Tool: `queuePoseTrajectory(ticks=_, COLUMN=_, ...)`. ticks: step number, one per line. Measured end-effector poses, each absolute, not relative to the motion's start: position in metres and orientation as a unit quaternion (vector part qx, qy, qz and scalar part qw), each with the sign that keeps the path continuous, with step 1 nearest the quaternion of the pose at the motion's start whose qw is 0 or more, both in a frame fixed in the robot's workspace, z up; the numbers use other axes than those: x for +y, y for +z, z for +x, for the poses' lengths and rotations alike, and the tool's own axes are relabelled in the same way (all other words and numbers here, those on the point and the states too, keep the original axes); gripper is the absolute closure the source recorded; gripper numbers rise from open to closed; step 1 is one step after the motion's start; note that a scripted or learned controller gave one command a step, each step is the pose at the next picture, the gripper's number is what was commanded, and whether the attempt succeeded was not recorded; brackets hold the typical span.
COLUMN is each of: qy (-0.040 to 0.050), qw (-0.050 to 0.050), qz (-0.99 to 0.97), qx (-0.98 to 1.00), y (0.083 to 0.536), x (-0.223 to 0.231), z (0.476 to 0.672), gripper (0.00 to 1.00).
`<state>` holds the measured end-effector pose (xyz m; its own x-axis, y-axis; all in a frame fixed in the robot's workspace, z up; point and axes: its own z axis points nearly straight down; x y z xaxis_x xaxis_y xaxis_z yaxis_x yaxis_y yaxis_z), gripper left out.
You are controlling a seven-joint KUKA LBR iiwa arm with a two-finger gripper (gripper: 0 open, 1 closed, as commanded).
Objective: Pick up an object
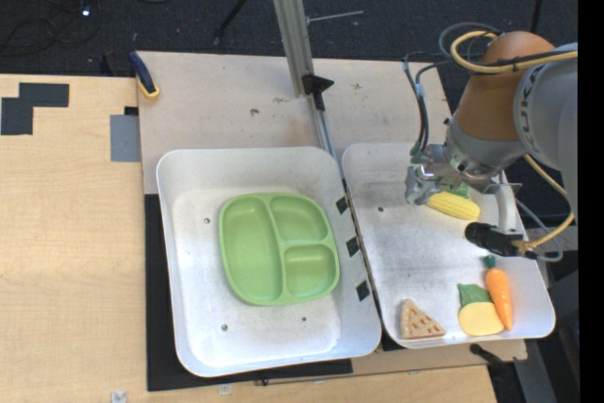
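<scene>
One toy corn cob [453,205] lies in the right bin [396,241] just beside the gripper [422,187], whose grip we cannot tell; we judge the grasp in hand, needing a confirmed closure before lifting.

Matt green plastic tray [279,248]; scuffed white bin [189,231]; brushed-metal post [291,24].
</scene>
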<state>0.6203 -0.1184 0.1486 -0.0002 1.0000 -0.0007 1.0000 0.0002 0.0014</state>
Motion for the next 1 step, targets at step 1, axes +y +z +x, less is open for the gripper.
queuePoseTrajectory(ticks=1, qy=0.001, qw=0.001, qz=0.707, qx=0.707, y=0.2117, x=-0.1174, z=0.6178, gripper=1.0)
